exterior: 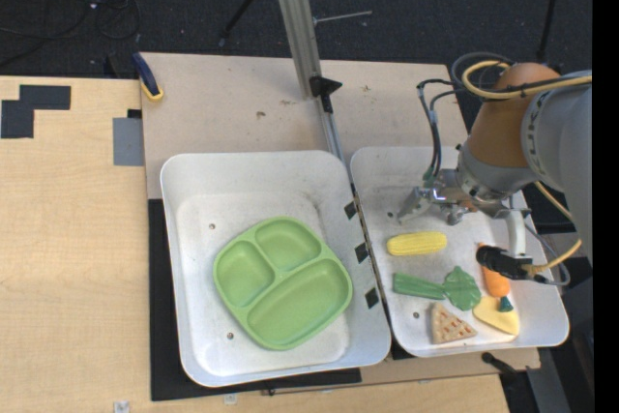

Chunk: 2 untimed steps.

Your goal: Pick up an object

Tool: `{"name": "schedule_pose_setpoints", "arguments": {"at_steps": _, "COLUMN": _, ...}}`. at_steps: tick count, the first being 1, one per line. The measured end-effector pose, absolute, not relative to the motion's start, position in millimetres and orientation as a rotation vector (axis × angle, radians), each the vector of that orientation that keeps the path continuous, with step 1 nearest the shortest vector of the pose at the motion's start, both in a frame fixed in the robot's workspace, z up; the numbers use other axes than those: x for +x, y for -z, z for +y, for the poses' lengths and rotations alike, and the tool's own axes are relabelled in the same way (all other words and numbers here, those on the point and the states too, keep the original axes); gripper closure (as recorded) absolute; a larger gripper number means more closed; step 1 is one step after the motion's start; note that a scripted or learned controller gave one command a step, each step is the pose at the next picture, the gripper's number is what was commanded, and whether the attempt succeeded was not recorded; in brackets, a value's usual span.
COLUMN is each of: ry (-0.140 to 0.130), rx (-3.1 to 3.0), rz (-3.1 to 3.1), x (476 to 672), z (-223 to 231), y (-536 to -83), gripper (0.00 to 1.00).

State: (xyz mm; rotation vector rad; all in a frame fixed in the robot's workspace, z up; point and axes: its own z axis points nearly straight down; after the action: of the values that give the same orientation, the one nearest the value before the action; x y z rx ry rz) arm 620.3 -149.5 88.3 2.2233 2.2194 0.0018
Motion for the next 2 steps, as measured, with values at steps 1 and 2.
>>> {"name": "schedule_pose_setpoints", "arguments": {"at_steps": 1, "ry": -0.009, "rx": 2.223, "rz": 2.217, "x": 622.1, "z": -149, "y": -102, "gripper": 1.0}}
{"name": "schedule_pose_setpoints", "arguments": {"at_steps": 2, "ry": -0.001, "rx": 2.219, "rz": 2.223, "x": 622.2, "z": -144, "y": -147, "gripper": 1.0}}
